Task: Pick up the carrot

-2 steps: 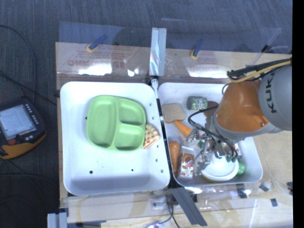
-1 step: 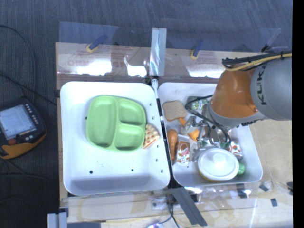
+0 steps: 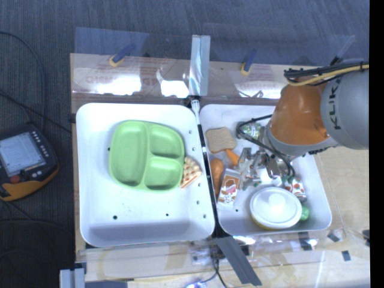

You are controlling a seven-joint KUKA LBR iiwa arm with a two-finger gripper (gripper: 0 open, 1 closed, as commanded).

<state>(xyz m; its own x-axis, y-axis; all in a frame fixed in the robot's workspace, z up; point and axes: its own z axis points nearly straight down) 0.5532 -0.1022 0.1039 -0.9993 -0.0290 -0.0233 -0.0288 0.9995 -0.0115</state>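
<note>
The carrot (image 3: pixel 216 171) lies in the right bin (image 3: pixel 320 192), just left of the gripper (image 3: pixel 255 164), whose grip I cannot tell.

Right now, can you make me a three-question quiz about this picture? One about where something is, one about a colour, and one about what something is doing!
1. Where is the green plate?
A. left bin
B. right bin
C. on the floor

2. What colour is the bowl?
A. blue
B. white
C. red

3. How is the end effector placed?
A. over the left bin
B. over the floor
C. over the right bin, beside the carrot

Answers:
1. A, the plate lies in the left bin.
2. B, the round bowl at the near side of the right bin is white.
3. C, the end effector hangs over the right bin, just right of the carrot.
</note>
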